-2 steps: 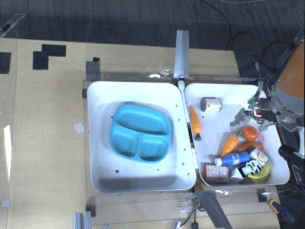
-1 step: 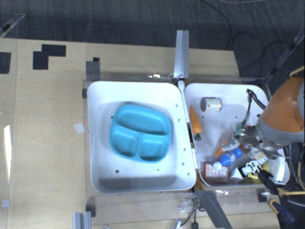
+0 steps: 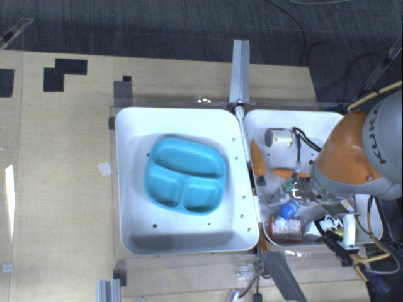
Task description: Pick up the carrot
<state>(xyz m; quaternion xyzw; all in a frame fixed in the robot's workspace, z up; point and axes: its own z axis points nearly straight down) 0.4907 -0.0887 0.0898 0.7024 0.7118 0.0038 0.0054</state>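
In the camera view the pick looks unfinished. The carrot (image 3: 257,159) lies on the floor of the right bin (image 3: 315,119), close along its left wall, a slim orange shape running roughly top to bottom of the picture, and nothing is closed around it, so by my reading the lift itself remains to be done.

The arm (image 3: 352,153) comes in from the right and hangs low over the same bin, its orange band covering much of the bin's right half. The pincer (image 3: 291,190) sits below the band amid a clutter of small items (a blue-capped piece (image 3: 288,209) and a reddish packet (image 3: 287,228) among them), and whether it is spread or closed I cannot tell, nor whether it has hold of anything.

The carrot lies to the pincer's left and a little farther up the picture, near but apart from it. A second short orange piece (image 3: 284,172) lies just beside the pincer; what it is I cannot tell.

The left bin (image 3: 129,168) carries a blue divided tray (image 3: 186,173).
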